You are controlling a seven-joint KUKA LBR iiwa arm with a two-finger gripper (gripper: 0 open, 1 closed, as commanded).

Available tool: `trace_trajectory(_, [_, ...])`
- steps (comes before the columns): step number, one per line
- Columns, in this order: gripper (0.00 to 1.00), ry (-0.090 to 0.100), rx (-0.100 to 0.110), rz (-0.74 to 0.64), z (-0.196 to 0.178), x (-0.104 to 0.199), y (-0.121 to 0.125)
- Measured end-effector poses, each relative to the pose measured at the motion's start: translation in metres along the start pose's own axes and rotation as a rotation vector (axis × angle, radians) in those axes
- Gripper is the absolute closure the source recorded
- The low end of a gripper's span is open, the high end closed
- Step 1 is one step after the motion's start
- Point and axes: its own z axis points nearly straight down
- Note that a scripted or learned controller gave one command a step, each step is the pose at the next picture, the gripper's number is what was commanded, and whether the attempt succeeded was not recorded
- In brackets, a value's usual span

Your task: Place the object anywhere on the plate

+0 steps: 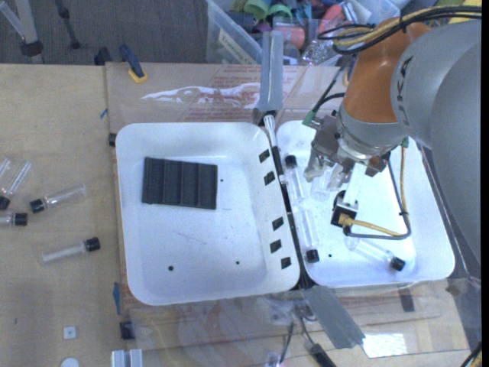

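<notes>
I see clear tubes (302, 220) with black caps in the right bin (428, 205), under my end effector (330, 176); can't tell its state. Light, slick, rolls. I'd pinch mid-barrel for the plate (180, 183).

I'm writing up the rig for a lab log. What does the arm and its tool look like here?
The arm is bulky with rounded grey casings and an orange band above the wrist. Black and yellow cables loop over it from above. The tool has pale, translucent-looking fingers under a grey metal mount, with a small black block and yellow cable trailing beside it.
</notes>
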Motion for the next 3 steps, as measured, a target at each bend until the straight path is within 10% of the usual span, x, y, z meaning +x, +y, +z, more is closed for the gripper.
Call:
trace_trajectory(1, [1.00,-0.001,0.001,-0.044,-0.007,0.065,-0.117])
trace_trajectory(2, [1.00,0.000,-0.003,0.209,-0.009,0.122,-0.166])
trace_trajectory(3, [1.00,0.001,-0.004,0.248,-0.198,0.144,-0.196])
